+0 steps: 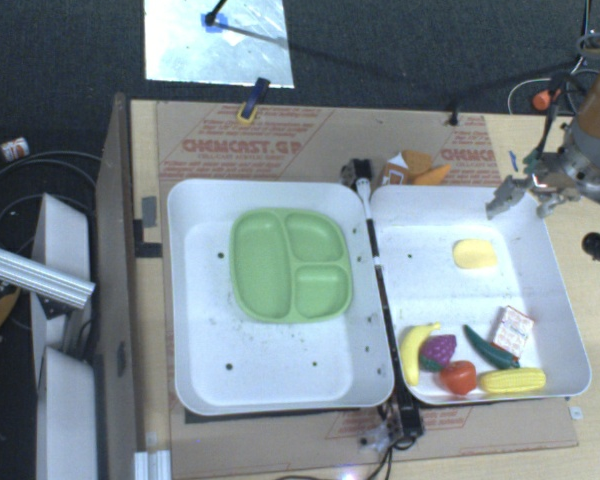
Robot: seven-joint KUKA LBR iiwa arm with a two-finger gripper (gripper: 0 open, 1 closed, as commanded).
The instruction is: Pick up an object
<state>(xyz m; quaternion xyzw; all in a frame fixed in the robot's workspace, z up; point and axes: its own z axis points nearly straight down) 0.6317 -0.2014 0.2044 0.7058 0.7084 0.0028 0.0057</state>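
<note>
Above the right bin's (550, 268) far right rim hangs the gripper (528, 194) — fingers spread wide, nothing between them. Nearest lies a pale yellow piece (474, 254); toy food (banana (415, 348), tomato (459, 376), corn (511, 379)) clusters along the near edge — the left bin (205, 363) holds a green tray (289, 265).

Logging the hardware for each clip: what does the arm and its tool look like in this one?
At the view's right edge, the arm shows an orange-tan section above a grey metal wrist. The tool below is grey metal with angular prongs. Thin cables and a small orange part sit beside the arm.
</note>
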